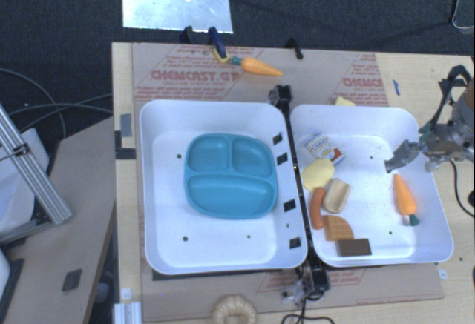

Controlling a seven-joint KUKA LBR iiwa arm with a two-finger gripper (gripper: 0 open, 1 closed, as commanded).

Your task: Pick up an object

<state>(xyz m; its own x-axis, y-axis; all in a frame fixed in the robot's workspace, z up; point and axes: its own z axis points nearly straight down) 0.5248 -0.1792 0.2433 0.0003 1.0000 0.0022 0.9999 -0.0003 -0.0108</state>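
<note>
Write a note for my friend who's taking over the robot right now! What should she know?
Gripper: over the right bin, nothing seen between its fingers.
Nearest: toy carrot just below the gripper.
Left side of that bin: yellow lemon-like piece, bread roll, sausage, waffle, chocolate bar, small packet.
Left bin: blue divided plate.
Done: nothing lifted. Left: grab one.

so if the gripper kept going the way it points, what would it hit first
The gripper points left across the right bin. The white bin floor looks free until the pale yellow piece, though its height is unclear.
</note>
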